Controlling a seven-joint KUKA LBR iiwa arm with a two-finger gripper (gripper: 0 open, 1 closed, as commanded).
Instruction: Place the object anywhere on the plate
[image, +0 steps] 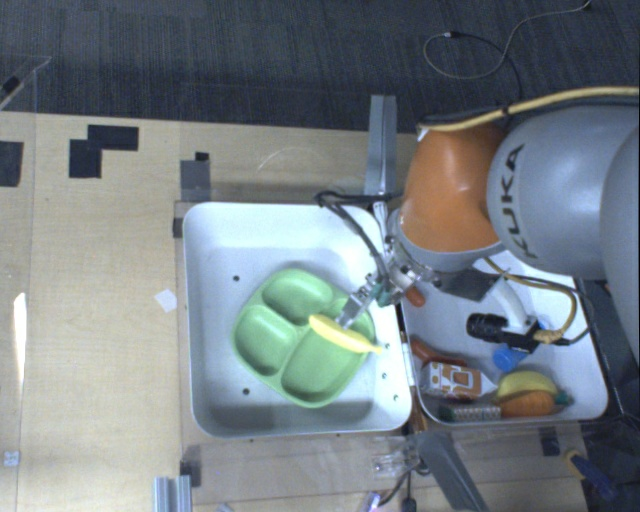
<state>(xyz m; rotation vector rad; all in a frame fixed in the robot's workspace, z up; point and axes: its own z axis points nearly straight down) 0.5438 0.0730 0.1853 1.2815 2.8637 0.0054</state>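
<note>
Camera view from above puts my gripper (352, 308) low over the right-hand part of the green divided plate (275, 335), which sits in the left bin (215, 300) near the middle of the frame. The yellow object (345, 336), long and thin, lies across the plate's right compartments with its lower-right end reaching the rim. My gripper meets it near its upper-left end, but from this angle I cannot tell whether the gripper is clamped on it or apart. I judge this to be the placing step, close to its end, since the object looks carried by the plate. The next move calls for a clean release, if one is not yet made, and a straight lift, so that the object is not dragged off the rim. In the right bin (445, 318), at the lower right of the frame, lie a small printed box (452, 380), a blue piece (508, 358) and a yellow and orange fruit (527, 392). The surface (90, 330) is pale wood with black markers (100, 148) at the upper left. Beyond it runs dark carpet (200, 60) with a loose cable (480, 45) at the upper right.
</note>
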